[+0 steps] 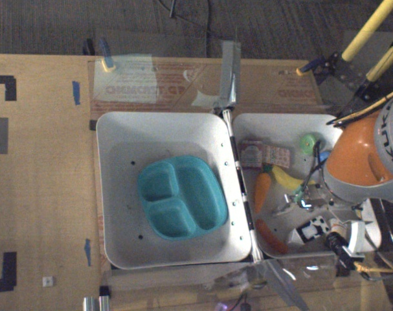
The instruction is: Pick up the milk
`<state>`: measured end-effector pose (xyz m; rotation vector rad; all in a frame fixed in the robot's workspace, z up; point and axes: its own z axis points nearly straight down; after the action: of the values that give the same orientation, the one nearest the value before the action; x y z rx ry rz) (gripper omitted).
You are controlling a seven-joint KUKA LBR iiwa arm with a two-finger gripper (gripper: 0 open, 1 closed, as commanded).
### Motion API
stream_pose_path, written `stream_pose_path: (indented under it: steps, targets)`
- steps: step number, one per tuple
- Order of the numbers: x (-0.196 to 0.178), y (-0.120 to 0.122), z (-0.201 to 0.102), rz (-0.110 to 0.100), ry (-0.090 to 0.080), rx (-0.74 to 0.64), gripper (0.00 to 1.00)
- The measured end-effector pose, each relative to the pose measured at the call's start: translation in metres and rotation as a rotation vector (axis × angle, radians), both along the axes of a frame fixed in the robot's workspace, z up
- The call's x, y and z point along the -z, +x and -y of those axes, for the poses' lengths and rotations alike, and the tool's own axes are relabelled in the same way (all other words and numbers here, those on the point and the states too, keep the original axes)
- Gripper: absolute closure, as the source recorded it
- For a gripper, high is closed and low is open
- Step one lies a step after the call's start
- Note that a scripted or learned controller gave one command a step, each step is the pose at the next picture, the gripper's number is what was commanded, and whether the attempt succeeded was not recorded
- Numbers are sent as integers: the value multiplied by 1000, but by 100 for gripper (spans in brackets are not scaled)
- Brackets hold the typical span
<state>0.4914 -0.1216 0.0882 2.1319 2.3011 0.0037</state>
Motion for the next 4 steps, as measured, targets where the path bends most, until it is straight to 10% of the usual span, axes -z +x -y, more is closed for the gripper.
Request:
stream_pose_path:
  steps: [1, 2, 3, 4]
  targets:
    - [-147, 33, 33, -3, 0, 107, 0]
    - [-21, -12, 35, -4, 1, 128, 0]
    - [0, -10, 50, 0, 1, -181, 0]
    - [-11, -8, 53, 10, -8, -177, 100]
